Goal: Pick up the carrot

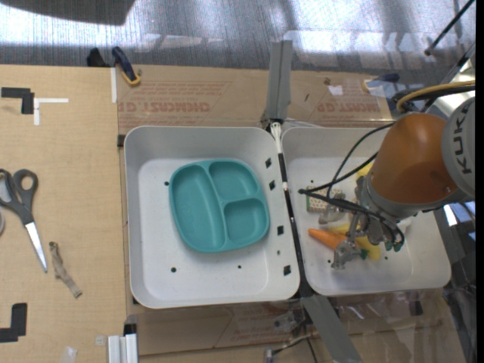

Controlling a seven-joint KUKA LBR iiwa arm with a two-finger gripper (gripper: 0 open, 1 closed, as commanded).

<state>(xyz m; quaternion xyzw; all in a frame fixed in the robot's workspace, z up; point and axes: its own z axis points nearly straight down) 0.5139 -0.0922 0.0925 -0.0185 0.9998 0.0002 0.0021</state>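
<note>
The orange carrot (pixel 325 237) lies on the floor of the right bin (pixel 423 274), near its left wall. My gripper (pixel 336 237) hangs low over it, reaching in from the right under the orange wrist band. One grey finger (pixel 328 215) stands on the far side of the carrot and the other finger stands on its near side. The gripper is open, with the carrot's right end in the gap. I cannot tell whether the fingers touch it. The arm hides the carrot's right tip.
A yellow and green object (pixel 367 244) lies just right of the carrot, partly under the wrist. A small speckled piece (pixel 317 201) lies behind it. A teal divided plate (pixel 219 204) sits in the left bin (pixel 144 278). Scissors (pixel 24 206) lie on the bench at far left.
</note>
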